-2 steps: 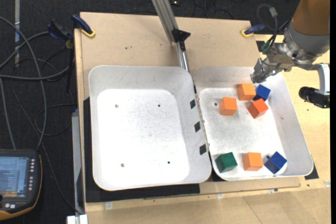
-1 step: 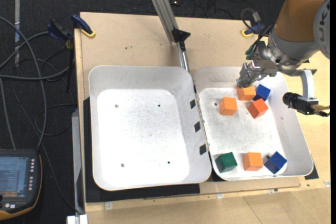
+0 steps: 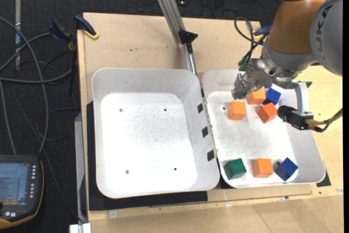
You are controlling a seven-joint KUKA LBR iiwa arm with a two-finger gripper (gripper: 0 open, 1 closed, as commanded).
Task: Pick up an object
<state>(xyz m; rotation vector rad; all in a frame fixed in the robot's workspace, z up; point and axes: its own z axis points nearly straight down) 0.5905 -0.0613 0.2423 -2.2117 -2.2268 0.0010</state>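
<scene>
mostly right bin (image 3: 305, 169) holds seven blocks; gripper (image 3: 240, 90) over it, grip state unclear

Seven small blocks (image 3: 236, 111) lie scattered in the right bin (image 3: 305, 172): orange, blue, green.

You're looking at two bins sitting side by side on the bench (image 3: 136, 35), and all the blocks are sitting in the right bin (image 3: 256, 142), none in the left bin (image 3: 109, 82). Four blocks (image 3: 236, 110) are bunching up near its far end, right under the gripper (image 3: 242, 86). Three more blocks (image 3: 262, 167) are lining up in a row along the near edge.
</scene>
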